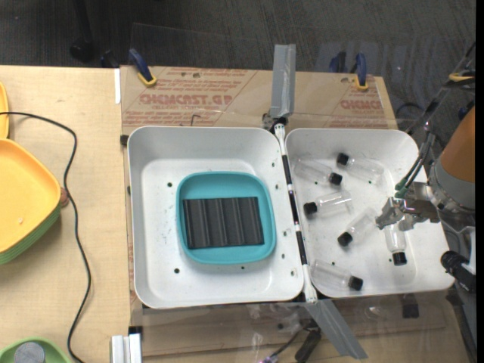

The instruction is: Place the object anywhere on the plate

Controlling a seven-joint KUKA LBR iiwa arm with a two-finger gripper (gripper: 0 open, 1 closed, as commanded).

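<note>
Several clear vials with black caps lie scattered in the right bin. Down at that bin's right side, the claw sits just above one vial; whether it grips anything, I cannot tell. In the left bin rests the teal plate.

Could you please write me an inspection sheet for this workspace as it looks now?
Surface: two white bins side by side, left bin and right bin, on cardboard.
Job's things: teal plate with dark ribbed centre in the left bin; clear vials with black caps scattered in the right bin.
Clutter: yellow dishes stacked at the bench's left edge.
Grippers: gripper low over the right bin, near a vial.
Cables: black cable across the bench.
Surroundings: blue clamps on the cardboard; carpet beyond.
</note>
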